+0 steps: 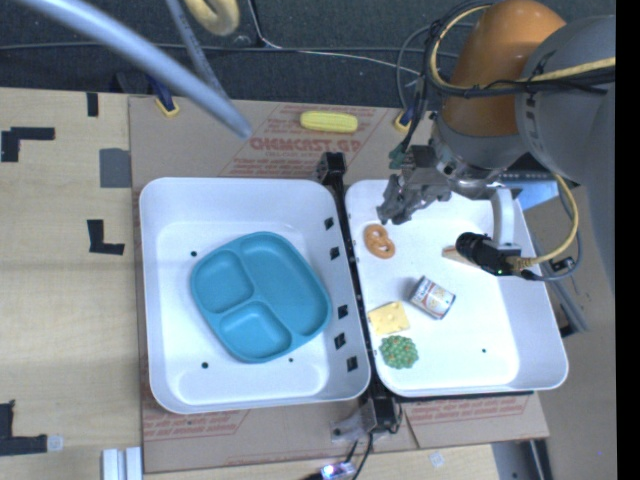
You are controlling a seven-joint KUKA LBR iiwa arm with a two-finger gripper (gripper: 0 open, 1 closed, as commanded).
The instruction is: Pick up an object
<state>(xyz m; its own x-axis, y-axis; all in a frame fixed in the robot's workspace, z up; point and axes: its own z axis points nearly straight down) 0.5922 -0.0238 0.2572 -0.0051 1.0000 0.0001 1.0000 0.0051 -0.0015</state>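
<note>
While pretzel (378,241) lies flat on floor of right bin (520,368), pick is not done: nothing is seen lifted. Gripper (392,211) hangs low over bin, pretzel just below jaws in view, maybe touching, not clear. Jaw opening: cannot tell, that part is dark and blurred. Can (433,296), yellow square (389,317), green lump (399,351) lie farther below jaws, apart. Left to do, in my judgement: close on pretzel, lift.
</note>
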